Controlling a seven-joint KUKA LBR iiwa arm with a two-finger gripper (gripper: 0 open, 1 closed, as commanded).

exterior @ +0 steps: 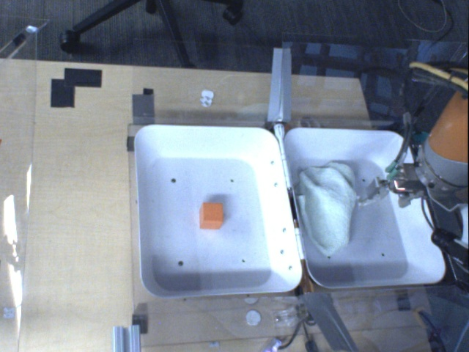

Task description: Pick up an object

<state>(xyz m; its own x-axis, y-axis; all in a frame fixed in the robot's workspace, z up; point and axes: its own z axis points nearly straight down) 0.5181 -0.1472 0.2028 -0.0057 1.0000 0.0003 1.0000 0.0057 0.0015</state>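
The gripper (374, 189), fingers not clearly resolved, hovers in the right bin (410, 270) just beside the white cloth (327, 204), which lies at its nine o'clock, long axis twelve-to-six.

No readable text or labels.

At the right edge of the frame, about mid-height, the grey arm with its orange band reaches leftward. Its pincer (368, 193) points left, low and slightly tilted; its tips are too blurred to read.
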